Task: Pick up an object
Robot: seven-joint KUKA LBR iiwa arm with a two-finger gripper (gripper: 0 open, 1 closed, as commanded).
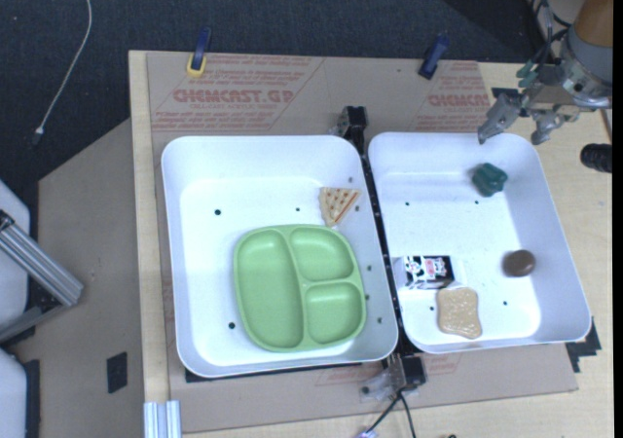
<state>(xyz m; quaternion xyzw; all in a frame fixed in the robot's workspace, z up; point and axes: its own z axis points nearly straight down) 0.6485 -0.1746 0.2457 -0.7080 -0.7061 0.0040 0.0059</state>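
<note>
The gripper (516, 127) hangs over the far right edge of the right bin (557, 232), fingers spread wide with nothing between them; a teal object (490, 178) lies just near of it in the bin; a brown round piece (519, 263), a toast slice (458, 312) and a black-and-white card (428, 270) lie nearer; the left bin (190, 232) holds a green divided plate (299, 286) and a waffle-patterned cracker (337, 203).
</note>
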